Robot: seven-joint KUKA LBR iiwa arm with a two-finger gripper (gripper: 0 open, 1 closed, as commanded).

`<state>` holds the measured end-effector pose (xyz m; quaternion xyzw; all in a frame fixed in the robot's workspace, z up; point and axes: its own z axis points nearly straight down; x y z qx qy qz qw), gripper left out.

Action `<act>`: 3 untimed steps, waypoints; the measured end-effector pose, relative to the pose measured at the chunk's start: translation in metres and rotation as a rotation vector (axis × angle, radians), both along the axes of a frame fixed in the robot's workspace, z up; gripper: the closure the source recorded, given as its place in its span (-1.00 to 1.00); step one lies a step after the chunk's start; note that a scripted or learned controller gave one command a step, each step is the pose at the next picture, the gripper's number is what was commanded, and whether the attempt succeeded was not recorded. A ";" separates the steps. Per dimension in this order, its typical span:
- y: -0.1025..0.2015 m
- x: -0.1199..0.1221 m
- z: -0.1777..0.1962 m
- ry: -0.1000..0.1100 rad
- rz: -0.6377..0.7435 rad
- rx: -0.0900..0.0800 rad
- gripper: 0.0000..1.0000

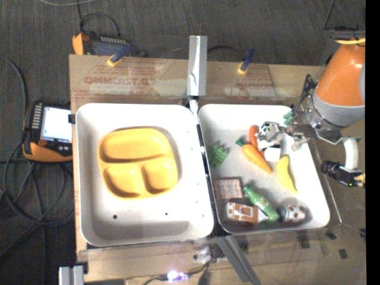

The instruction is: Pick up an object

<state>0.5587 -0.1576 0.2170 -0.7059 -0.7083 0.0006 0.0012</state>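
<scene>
Two white bins (83,159); one yellow tray (139,161); two carrots (256,157); one banana (286,174); one green bottle (261,202).

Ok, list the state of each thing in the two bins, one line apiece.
Yellow divided tray: flat in the left bin, compartments up.
Carrot: lying slantwise in the right bin.
Banana: lying beside the carrot.
Green bottle: on its side.
Can: on its side.
Gripper: low over the right bin's far end.

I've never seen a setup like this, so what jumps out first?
A big yellow tray with three compartments lies in the left bin. The right bin holds toy food: a carrot, a banana, a green bottle. The orange-banded arm reaches in from the right.
</scene>
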 end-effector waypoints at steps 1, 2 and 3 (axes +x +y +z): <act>-0.046 0.013 -0.124 -0.002 0.022 0.001 -1.00; -0.017 0.047 -0.091 -0.001 0.183 -0.002 -1.00; -0.019 0.069 -0.120 -0.019 0.224 -0.014 -1.00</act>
